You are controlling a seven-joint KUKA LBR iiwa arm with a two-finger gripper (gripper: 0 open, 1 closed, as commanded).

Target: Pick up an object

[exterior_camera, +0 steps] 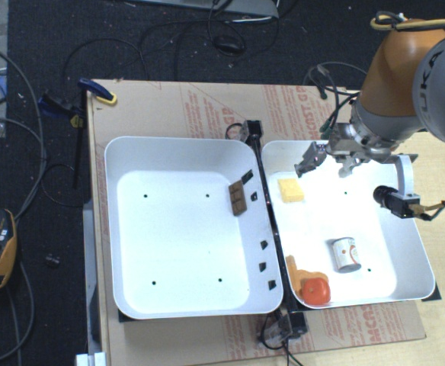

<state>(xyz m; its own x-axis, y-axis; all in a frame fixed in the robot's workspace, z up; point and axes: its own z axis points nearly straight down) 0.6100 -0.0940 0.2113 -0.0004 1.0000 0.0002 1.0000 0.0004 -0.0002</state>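
Nothing grabbed yet: gripper (pixel 328 161) hovers w/ jaws wide, empty, approaching; next it needs to drop onto yellow block (pixel 290 190).

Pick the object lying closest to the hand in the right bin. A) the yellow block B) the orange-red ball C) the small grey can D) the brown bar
A: the yellow block lies just below-left of the hand, while the small grey can and the orange-red ball lie farther down the right bin.
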